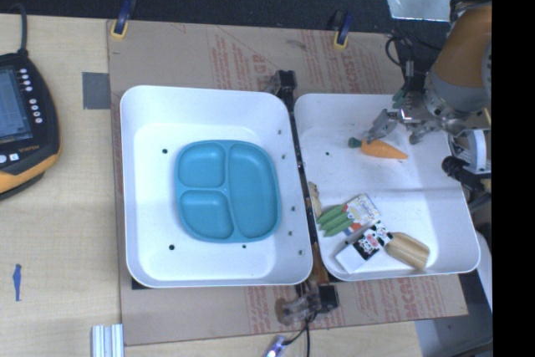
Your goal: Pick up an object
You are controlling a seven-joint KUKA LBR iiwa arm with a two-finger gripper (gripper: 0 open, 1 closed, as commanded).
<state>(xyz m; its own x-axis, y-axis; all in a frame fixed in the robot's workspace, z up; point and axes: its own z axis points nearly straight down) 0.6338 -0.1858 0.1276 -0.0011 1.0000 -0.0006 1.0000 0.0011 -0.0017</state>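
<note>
An orange toy carrot with a green tip lies in the upper part of the right bin. My gripper hangs just above and behind it, reaching in from the right. The fingers are spread open with nothing between them, and the carrot sits just in front of the tips. Near the bin's front lie a green pod, a small printed card, a black-and-white box and a tan cylinder.
The left bin holds a blue divided plate. A teach pendant lies on the bench at far left. Clamps pin the cardboard mat at the back. A black divider clip sits between the bins.
</note>
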